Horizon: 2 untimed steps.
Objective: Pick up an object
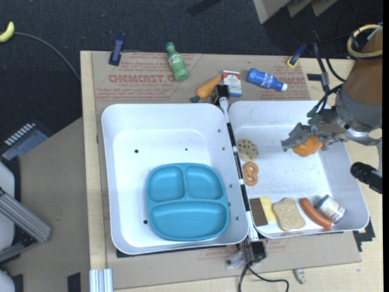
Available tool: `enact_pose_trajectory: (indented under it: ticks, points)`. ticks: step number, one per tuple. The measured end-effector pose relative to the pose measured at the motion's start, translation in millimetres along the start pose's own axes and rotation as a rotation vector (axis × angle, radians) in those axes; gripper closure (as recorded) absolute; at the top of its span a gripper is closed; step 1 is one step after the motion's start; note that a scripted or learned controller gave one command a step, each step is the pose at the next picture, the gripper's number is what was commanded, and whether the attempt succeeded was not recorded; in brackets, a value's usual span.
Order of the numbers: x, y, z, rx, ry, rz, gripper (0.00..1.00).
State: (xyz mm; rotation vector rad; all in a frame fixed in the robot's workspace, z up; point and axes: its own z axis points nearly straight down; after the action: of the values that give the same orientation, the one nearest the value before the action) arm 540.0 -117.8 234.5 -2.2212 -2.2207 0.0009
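Gripper [302,140] sits low in right bin [285,117], right over orange piece [307,146] — grasp step. Fingers' state: cannot tell. Next — confirm pinch, then lift straight.

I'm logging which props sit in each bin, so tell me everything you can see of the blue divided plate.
The blue divided plate is a light blue tray with rounded corners, smooth and plastic-looking. Raised ridges split it into three wells: two smaller ones toward the far side and one wide one nearer the camera. It lies flat, right side up, on the floor of the left bin, toward that bin's near right corner. Its wells hold nothing, and only the bin touches it.
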Motion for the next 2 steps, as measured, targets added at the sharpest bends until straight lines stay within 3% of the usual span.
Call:
enact_pose_trajectory:
  ticks: [1,2]
  points:
    - [-85,28,-4,-0.002,-0.003,0.001,0.0]
    - [-101,-35,66,0.002,0.0,0.001,0.0]
